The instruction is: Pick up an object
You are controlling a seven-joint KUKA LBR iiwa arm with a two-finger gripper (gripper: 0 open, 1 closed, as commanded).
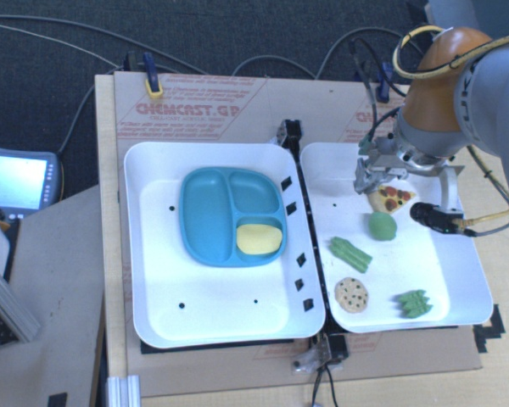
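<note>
Pizza slice (395, 198), a small toy piece, is taken to be the object of this pick, since it lies directly under the end effector (375, 179) and is partly covered by it; whether contact is made cannot be told. How the end effector is set, apart or together, cannot be told from this slanted view.

Largest first: the worktop (195, 100) carries both bins, and the right bin (467, 270) is the one entered by the arm (458, 91). To the left of the end effector the left bin (153, 227) is seen with a blue tray (212, 219) and a yellow piece (260, 238) on it.

Just below the end effector a green ball (383, 225) sits near the slice, so a straight vertical descent is advised. Further below lie a green bean (351, 253), a cookie (351, 295) and a leafy green piece (414, 303).
</note>
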